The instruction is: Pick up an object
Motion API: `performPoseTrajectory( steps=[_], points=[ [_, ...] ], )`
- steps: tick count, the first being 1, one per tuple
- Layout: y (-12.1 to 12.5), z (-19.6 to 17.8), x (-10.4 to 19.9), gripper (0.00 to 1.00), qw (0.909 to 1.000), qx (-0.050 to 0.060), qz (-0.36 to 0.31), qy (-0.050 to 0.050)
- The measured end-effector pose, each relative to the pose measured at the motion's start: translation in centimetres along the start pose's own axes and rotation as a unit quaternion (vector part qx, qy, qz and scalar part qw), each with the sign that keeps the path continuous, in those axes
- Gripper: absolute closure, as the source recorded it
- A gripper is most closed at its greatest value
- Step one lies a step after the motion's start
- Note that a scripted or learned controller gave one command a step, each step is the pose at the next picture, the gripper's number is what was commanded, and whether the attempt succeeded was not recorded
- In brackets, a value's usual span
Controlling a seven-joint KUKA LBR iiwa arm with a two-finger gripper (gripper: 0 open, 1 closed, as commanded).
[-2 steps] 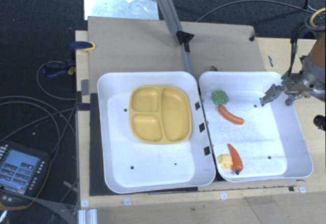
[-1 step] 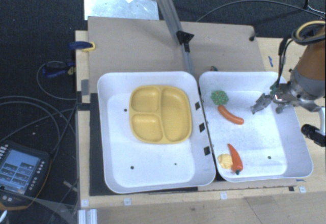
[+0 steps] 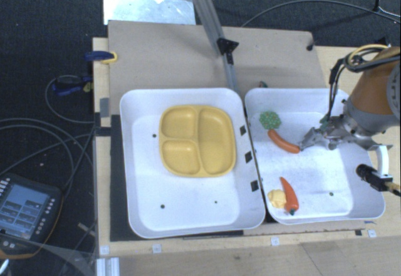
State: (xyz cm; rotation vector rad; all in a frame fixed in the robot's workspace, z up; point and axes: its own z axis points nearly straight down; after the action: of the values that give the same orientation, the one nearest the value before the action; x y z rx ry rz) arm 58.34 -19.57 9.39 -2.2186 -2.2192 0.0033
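Note:
The right bin (image 3: 326, 102) holds several items. A green broccoli piece (image 3: 270, 120) lies near its back left, and an orange-red sausage (image 3: 283, 142) lies just in front of it, slanting down to the right. Near the front left, an orange carrot (image 3: 289, 195) rests against a small yellow piece (image 3: 276, 197). My gripper (image 3: 308, 140) is low over the right bin, its tip right beside the sausage's right end. Nothing is visibly held in it.
A yellow divided plate (image 3: 197, 140) lies in the left bin (image 3: 141, 162). A slanted metal pole (image 3: 207, 8) rises behind the bins. The grey and orange arm (image 3: 376, 96) comes in over the right bin's right rim.

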Motion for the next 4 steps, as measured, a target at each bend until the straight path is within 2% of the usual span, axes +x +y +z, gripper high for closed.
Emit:
performPoseTrajectory(
  steps=[1,2,3,4],
  points=[
    [0.2,-1.5,-0.1,1.0,1.0,-0.004,0.0,-0.001],
    [0.2,-5.9,0.1,1.0,1.0,-0.005,-0.002,-0.001],
    [0.0,-12.3,-0.1,1.0,1.0,-0.006,-0.002,-0.002],
    [0.1,-15.4,-0.1,1.0,1.0,-0.005,-0.003,-0.001]
  ],
)
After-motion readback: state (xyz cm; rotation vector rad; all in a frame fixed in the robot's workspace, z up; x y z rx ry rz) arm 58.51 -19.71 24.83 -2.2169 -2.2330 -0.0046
